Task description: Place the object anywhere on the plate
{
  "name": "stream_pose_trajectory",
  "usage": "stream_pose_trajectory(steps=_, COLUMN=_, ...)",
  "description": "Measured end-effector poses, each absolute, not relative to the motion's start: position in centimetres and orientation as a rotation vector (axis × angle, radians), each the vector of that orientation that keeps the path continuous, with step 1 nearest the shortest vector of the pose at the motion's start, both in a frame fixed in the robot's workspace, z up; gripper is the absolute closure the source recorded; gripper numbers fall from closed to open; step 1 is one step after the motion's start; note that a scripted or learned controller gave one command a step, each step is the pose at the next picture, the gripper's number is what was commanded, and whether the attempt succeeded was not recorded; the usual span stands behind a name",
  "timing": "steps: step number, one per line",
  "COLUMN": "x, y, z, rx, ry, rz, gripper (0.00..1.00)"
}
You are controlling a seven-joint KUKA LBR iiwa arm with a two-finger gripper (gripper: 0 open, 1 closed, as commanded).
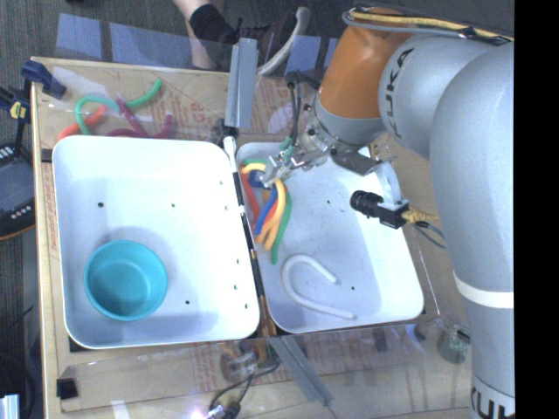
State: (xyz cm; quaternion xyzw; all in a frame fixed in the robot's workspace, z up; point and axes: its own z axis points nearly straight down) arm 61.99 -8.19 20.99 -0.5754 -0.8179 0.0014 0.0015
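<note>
Camera view puts my gripper (281,166) at the far left corner of the right bin (384,269), just above a bunch of coloured tubes (269,206) lying along that bin's left wall. How far it is open, or whether it grips any tube, I cannot tell. A white tube (314,286) lies nearer in the same bin. The blue plate (126,279) sits in the left bin (175,182).

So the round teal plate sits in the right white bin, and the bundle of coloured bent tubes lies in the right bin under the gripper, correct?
Not quite. The camera view shows the round teal plate in the left white bin, near its front-left corner. The bundle of coloured bent tubes does lie in the right white bin, with the gripper just above it.
</note>
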Motion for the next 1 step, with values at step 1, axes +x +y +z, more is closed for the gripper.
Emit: stream_pose_trajectory(steps=1, x=61.00, y=-0.94, z=25.99, rx=-1.770, ry=-2.590, rz=0.005, gripper=1.00)
